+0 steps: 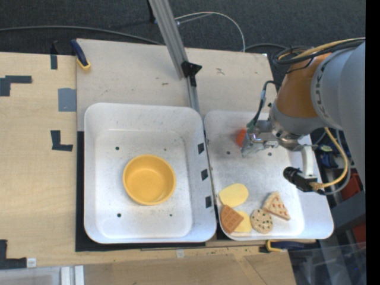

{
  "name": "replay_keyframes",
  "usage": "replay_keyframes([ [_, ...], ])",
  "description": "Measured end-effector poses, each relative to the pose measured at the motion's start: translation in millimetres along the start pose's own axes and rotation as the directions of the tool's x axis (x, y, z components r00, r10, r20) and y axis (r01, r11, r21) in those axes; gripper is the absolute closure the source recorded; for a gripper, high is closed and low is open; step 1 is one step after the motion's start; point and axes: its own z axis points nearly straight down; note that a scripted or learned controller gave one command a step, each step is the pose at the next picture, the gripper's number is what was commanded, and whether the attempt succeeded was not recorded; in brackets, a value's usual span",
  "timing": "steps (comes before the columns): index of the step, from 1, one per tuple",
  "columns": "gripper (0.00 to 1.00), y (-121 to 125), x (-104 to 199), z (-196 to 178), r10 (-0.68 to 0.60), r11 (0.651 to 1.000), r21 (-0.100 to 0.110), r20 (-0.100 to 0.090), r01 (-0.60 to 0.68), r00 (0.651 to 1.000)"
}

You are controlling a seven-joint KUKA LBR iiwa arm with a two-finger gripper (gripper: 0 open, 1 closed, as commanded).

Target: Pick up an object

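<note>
A pale wooden counter point(35, 177) spreads from nine o'clock toward the centre, marked with dark tape pieces point(59, 140), and a lighter board point(136, 70) lies on it toward twelve o'clock. Beyond it, dark carpeted floor point(71, 8) carries black cables point(89, 31). A grey metal pole point(169, 31) slants down from twelve o'clock, under even light.

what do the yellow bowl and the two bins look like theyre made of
Yellow bowl: probably plastic, with an even colour and a soft matte sheen. Left bin and right bin: likely moulded white plastic, with rounded corners, a smooth rim and a speckled floor; enamelled metal can't be ruled out.
</note>
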Motion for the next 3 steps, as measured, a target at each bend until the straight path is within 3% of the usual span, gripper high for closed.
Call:
replay_keyframes([
  [2, 1.0, 4.2, -2.2, -105.5, 0.0, 1.0, -0.002, 0.001, 0.0, 1.0],
  [3, 1.0, 4.5, 41.8, -99.1, -0.003, 1.0, 0.004, 0.0, 0.003, 1.0],
])
